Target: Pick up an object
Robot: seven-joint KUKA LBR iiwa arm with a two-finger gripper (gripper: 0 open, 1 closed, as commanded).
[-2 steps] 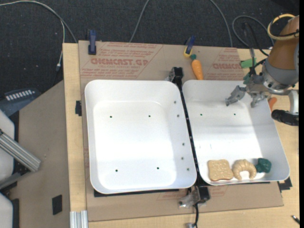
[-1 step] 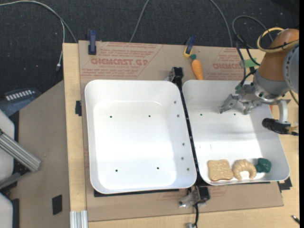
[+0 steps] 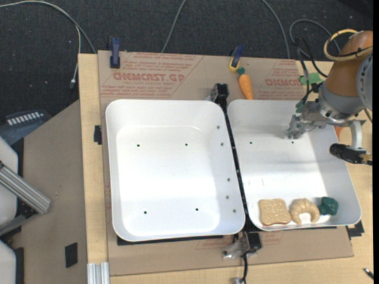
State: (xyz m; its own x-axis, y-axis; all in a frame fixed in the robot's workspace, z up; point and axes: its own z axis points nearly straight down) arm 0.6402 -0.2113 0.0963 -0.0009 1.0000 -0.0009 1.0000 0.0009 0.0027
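Along the near edge of the right bin [image 3: 278, 170] lie a square tan cracker [image 3: 274, 212], a pale croissant [image 3: 304, 210] and a small dark green object [image 3: 328, 205], side by side. An orange toy carrot [image 3: 245, 85] rests outside the bins on the cardboard behind them. My gripper [image 3: 294, 131] hangs over the far right part of the right bin, well away from the three items, with nothing seen between its fingers.
The left bin [image 3: 172, 170] sits beside the right one, divided by a black clamp strip [image 3: 232, 158]. Blue clips [image 3: 114, 51] hold the cardboard at the back. Cables arc over the dark floor behind the bench.
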